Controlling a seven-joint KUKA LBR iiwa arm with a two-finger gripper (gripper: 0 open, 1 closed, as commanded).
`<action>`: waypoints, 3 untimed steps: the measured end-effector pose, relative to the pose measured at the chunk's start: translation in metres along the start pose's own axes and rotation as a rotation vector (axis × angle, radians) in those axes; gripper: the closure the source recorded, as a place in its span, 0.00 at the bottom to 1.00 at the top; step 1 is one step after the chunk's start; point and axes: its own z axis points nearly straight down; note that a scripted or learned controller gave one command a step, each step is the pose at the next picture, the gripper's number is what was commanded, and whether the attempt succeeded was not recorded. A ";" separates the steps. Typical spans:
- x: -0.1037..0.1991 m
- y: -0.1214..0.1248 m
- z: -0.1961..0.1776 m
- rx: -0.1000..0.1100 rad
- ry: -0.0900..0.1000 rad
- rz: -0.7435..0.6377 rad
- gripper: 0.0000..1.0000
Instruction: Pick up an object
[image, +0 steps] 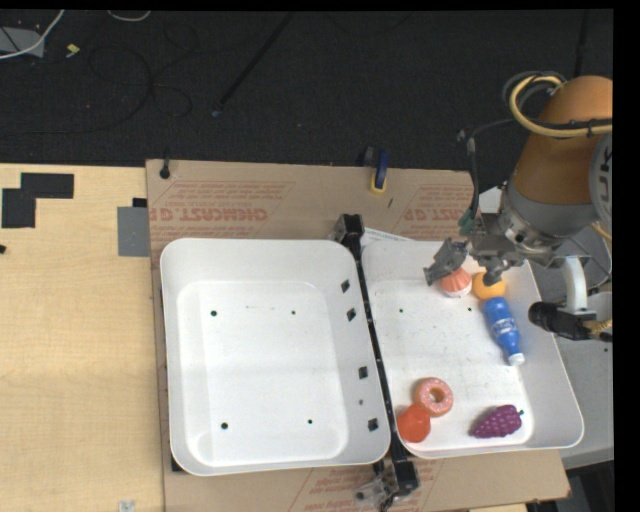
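Nearest me, a red tomato-like toy (414, 424), a pink donut (434, 396) and purple grapes (497, 422) lie along the right bin's (545, 440) front edge, with a blue bottle (503, 331) further back. My pincer (470, 262) hovers at a small orange-white object (456, 283) near the back wall. I cannot tell its grip state; I judge nothing lifted yet.

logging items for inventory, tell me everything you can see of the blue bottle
The blue bottle is small and plastic-looking, with a white label band around its middle. It lies on its side in the right bin, slanting from upper left to lower right, near the far right wall. Its upper end sits close to a yellow object, contact unclear.
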 end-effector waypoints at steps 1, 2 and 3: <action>-0.075 -0.018 0.160 0.001 0.005 0.005 0.00; -0.016 0.037 0.154 -0.002 0.002 -0.005 0.00; -0.019 0.035 0.144 0.001 0.001 0.001 1.00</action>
